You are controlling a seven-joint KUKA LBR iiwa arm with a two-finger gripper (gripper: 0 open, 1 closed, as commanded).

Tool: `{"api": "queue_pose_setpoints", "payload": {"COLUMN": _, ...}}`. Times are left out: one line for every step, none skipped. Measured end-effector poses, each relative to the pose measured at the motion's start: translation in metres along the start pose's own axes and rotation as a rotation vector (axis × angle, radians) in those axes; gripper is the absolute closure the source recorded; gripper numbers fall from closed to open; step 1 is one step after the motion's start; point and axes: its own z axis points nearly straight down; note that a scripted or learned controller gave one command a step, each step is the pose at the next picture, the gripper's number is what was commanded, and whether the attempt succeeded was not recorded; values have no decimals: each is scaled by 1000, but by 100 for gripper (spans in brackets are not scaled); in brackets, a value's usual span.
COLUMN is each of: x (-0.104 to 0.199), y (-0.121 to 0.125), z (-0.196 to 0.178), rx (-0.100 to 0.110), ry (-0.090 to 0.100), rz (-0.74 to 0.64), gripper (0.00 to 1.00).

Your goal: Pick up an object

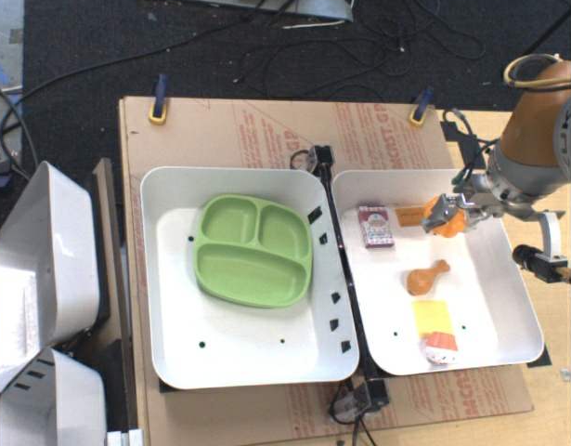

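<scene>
Your claw (445, 214) pinches an orange piece (449, 223) at the right bin's (517, 291) far edge, low over the floor, so the grasp looks made but barely raised. Loose below lie a drumstick (426, 277) and yellow block (432, 318); a purple box (376, 226) sits left. The green tray (253, 250) fills the left bin (239, 351).

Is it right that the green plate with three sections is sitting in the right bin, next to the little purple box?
Not quite. The camera view shows the green plate lying in the left bin, alone there. The little purple box is in the right bin, on the other side of the divider between them.
</scene>
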Motion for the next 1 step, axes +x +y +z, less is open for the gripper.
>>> {"api": "queue_pose_setpoints", "payload": {"x": 4, "y": 1, "z": -62, "rx": -2, "ry": -1, "rz": -1, "gripper": 100}}
